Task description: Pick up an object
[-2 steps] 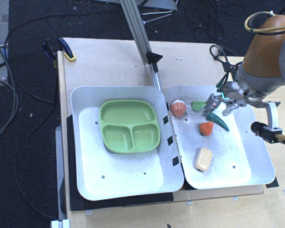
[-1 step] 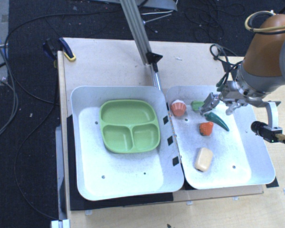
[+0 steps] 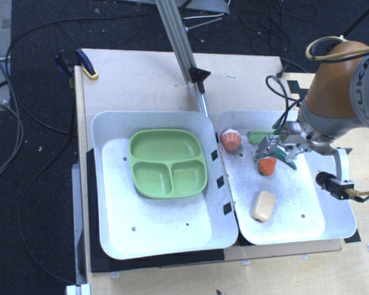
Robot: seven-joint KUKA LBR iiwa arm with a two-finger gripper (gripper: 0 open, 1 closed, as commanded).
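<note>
The pincer [image 3: 272, 151] sits low over the orange cup [image 3: 267, 165] to grab it; I cannot tell its grip.

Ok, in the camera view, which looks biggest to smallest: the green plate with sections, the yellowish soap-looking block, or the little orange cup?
1. Green three-section plastic plate.
2. Pale yellow rounded block.
3. Small orange cup, though the gripper partly covers it.

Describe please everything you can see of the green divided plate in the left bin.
The green plate is a pale green, rounded-square tray, plastic by its look, with three compartments: one long at the far side, two smaller at the near side. It lies flat and upright on the floor of the left bin, slightly turned. Nothing lies in it.
</note>
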